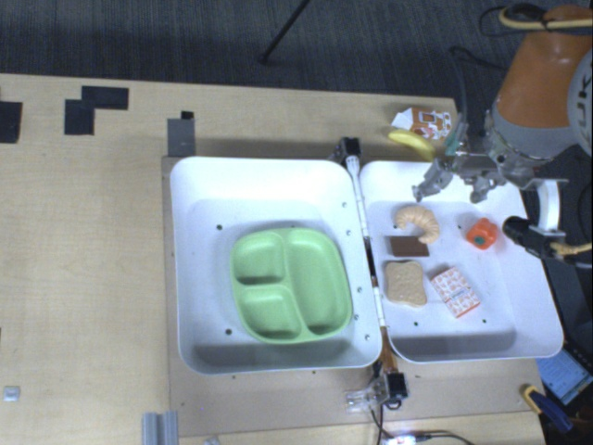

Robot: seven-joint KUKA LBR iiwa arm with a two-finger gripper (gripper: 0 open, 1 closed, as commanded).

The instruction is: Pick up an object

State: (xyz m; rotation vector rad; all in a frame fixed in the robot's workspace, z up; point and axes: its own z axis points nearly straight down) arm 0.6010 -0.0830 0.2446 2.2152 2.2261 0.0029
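Fingers (428, 186) spread wide, holding nothing

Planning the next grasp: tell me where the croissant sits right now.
The croissant lies in the right bin, near its upper left, just above the brown chocolate bar and just below the gripper hovering over that bin.

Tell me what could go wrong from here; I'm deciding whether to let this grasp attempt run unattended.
1. The croissant, brown block, round cracker and patterned packet lie close together in the right bin, so the gripper may nudge neighbours or catch two.
2. The gripper hangs open over bare bin floor; closing here would likely grab nothing.
3. The small orange piece looks rounded and could roll off the fingertips.
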